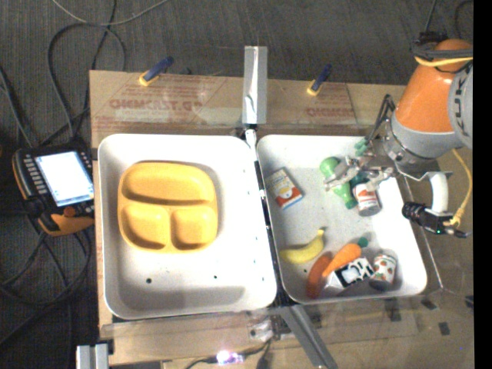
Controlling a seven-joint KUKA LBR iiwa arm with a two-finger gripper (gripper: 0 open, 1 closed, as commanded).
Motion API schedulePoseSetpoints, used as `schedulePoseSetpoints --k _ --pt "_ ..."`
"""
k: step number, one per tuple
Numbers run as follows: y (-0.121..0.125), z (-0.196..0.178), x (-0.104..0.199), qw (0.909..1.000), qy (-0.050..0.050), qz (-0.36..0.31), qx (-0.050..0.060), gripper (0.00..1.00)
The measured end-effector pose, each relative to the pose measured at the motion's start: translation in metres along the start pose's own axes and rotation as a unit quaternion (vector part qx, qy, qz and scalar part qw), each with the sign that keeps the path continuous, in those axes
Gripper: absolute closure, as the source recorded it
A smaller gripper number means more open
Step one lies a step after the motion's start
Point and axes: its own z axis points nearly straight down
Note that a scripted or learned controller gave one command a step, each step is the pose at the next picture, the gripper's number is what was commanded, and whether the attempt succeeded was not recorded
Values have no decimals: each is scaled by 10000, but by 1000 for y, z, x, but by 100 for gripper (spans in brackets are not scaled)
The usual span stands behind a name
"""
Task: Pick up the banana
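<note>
Yellow, the banana (304, 248) lies on the floor of the right-hand white bin (415, 279), toward its near left part, with the carrot (332, 265) just beside it on the right. The jaws of the gripper (355, 177) hang over the far right part of the same bin, well apart from the banana, above a green object (332, 165) and a small can (368, 200); whether they are open or closed cannot be told. A yellow compartment tray (169, 204) occupies the left bin (115, 283).
</note>
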Motion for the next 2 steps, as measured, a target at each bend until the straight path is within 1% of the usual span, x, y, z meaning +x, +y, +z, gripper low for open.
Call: schedulePoseSetpoints --k 1,2 --pt "-37 103 50 9996 2 -293 -1 0" --pt "-89 109 27 9994 -21 332 -102 0"
